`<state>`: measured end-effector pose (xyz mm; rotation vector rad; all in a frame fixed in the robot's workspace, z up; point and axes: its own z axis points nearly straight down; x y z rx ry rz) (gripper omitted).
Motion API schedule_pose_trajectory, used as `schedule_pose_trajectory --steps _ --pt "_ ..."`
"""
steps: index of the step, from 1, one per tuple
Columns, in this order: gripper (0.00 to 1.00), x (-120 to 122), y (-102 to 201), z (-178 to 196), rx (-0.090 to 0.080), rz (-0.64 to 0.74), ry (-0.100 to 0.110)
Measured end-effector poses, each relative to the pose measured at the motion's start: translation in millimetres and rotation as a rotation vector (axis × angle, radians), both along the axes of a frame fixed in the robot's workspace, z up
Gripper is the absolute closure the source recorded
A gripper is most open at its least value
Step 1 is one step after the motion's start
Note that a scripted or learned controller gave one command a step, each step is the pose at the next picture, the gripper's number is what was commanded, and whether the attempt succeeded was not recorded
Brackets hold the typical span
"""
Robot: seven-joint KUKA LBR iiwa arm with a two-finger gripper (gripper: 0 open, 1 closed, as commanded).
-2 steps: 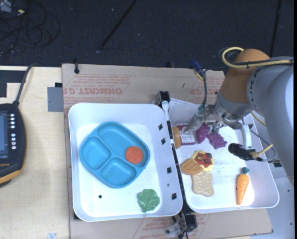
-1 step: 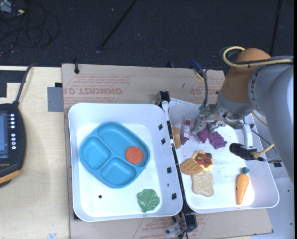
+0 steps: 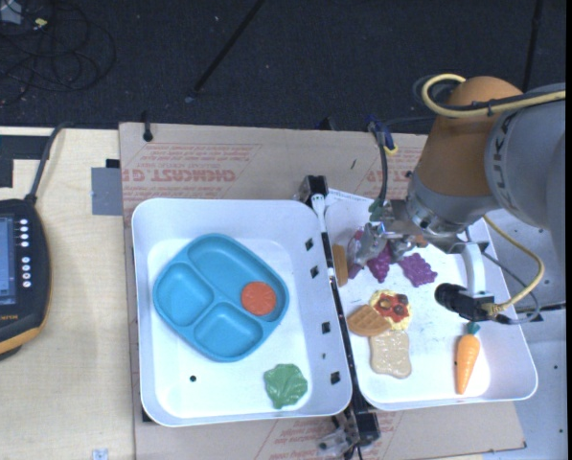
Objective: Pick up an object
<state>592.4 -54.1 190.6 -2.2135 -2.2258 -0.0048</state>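
The gripper hangs low in the right bin, touching the purple grapes. Whether its jaws are apart or together, I cannot tell. A carrot lies near the bin's right wall.

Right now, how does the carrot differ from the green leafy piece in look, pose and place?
The carrot is orange, long and tapered, lying lengthwise in the right bin; the green leafy piece is green, rounded and crinkled, in the left bin. The carrot lies beyond the arm's reach-in side; the leafy piece sits below the blue tray. Both rest loose on a white floor.
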Motion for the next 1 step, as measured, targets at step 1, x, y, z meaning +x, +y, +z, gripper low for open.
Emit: schedule_pose_trajectory --steps 1 --pt "1.0 -48.3 38.5 27.4 -0.001 -0.003 0.007"
